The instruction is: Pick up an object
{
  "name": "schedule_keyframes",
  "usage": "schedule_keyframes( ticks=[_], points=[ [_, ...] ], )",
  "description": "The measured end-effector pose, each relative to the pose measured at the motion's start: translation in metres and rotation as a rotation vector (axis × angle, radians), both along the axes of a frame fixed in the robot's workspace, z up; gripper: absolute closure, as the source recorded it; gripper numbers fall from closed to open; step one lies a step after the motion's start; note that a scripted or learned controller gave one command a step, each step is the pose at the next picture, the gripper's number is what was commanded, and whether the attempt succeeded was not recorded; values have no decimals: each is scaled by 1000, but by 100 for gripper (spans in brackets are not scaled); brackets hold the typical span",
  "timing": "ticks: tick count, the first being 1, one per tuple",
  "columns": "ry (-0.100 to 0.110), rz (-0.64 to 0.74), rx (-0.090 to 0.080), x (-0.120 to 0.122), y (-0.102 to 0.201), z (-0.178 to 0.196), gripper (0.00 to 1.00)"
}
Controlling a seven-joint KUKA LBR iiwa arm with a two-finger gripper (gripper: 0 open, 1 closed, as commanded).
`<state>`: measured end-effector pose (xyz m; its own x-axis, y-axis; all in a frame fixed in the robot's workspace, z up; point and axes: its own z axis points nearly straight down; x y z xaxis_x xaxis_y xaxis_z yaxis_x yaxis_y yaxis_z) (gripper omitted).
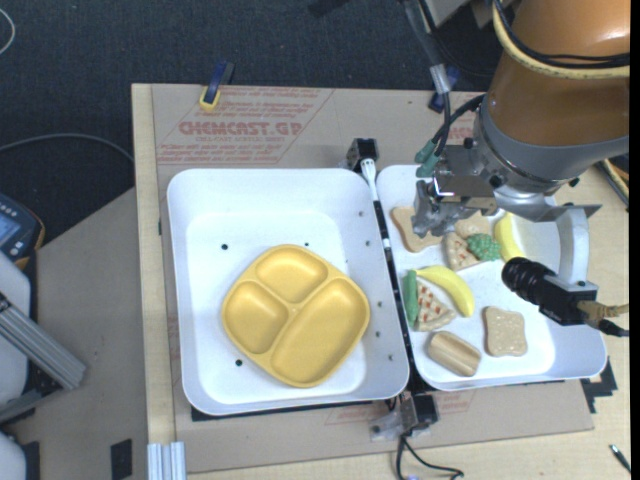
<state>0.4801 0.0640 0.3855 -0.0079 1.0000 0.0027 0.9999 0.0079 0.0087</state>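
My gripper [432, 218] hangs low over the back left part of the right bin [580, 360], right above a tan cookie-like piece [406, 230]. Just right of it lie a pizza-like cracker [461, 251] and a green piece [484, 247]. Further forward are a yellow banana [449, 286], a pizza slice [431, 308], a green bean [410, 296], a brown sausage roll [453, 353] and a slice of toast [505, 332]. Another yellow piece [509, 236] sits partly under the arm.
The left bin [195, 203] holds a yellow divided plate [295, 313]. A black camera mount [545, 288] sticks out over the right bin. The bulky orange and grey arm [560, 78] covers the right bin's back corner. Clamps [362, 154] sit between the bins.
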Motion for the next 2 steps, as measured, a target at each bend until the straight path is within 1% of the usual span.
schedule_keyframes(
  ticks=[1, 2],
  points=[
    [5, -6, -3, 0, -4, 7, 100],
    [3, -5, -4, 1, -3, 17, 100]
  ],
)
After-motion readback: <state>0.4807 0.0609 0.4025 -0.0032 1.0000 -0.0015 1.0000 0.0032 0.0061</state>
